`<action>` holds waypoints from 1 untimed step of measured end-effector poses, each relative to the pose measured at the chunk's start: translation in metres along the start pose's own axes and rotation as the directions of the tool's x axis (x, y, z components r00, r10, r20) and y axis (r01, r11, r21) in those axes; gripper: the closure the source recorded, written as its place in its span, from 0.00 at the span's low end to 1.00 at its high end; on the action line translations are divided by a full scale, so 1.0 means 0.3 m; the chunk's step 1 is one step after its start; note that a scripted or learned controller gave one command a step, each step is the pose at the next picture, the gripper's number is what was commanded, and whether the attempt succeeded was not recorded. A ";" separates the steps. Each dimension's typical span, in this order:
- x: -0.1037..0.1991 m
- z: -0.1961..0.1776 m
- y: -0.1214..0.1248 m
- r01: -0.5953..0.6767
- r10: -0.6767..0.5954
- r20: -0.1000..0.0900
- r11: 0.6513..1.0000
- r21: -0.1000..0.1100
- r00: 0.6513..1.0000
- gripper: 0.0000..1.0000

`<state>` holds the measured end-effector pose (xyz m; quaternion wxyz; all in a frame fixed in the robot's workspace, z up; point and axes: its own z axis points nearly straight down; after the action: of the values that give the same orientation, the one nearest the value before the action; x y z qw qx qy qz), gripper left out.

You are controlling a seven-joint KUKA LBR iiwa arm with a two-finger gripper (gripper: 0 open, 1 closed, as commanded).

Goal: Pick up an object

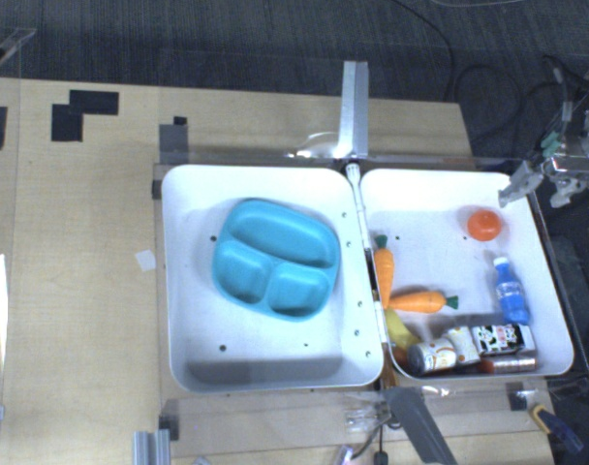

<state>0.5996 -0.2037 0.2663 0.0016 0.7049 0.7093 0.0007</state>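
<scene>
The right bin holds several small items. An orange round fruit lies near its far right corner, with a blue bottle in front of it. Two toy carrots lie near the divider. Along the near wall sit a yellow banana-like piece, a can, a small black-and-white carton and a dark red tube. My gripper hovers over the bin's far right rim, up and right of the orange fruit, with nothing seen in it.
A blue divided plate lies in the left bin. A metal post rises behind the divider between the bins. Cables run over the dark floor at the back right.
</scene>
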 end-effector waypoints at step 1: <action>-0.004 0.515 -0.037 0.017 -0.017 0.000 1.000 0.000 1.000 0.00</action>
<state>0.5890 -0.2051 0.1116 0.0014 0.6989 0.7152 0.0008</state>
